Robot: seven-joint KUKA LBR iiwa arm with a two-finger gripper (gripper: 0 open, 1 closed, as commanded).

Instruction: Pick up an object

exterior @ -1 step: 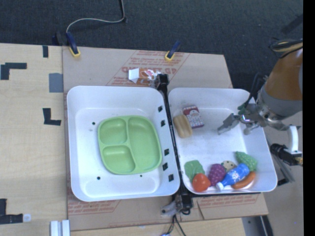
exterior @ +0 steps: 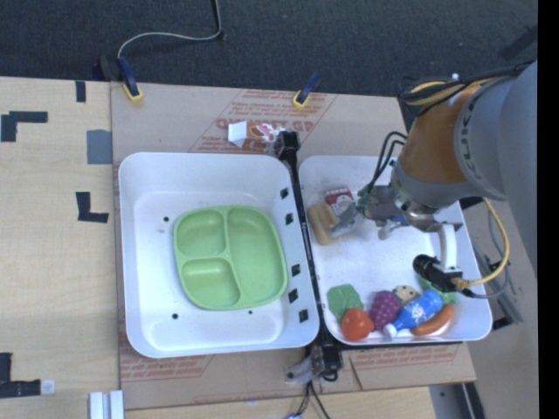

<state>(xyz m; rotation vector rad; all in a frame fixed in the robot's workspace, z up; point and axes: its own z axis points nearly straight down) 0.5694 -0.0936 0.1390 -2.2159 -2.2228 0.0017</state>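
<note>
The left bin holds a green divided plate. In the right bin, the gripper hangs over a red-and-white packet and tan block by the divider; whether it grips, I cannot tell. Toy food crowds the near wall, with bare floor between.

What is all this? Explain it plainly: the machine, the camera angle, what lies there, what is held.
The grey and orange machine is a robot arm reaching in from the right. One camera looks down at a slant on two white bins. The left bin holds a green tray with three compartments. The right bin holds toy food: a red-and-white can beside a tan piece near the top, and along the bottom a green piece, tomato, grapes, blue bottle and sausage. The tool sits low beside the can; whether it grips anything is unclear.
</note>
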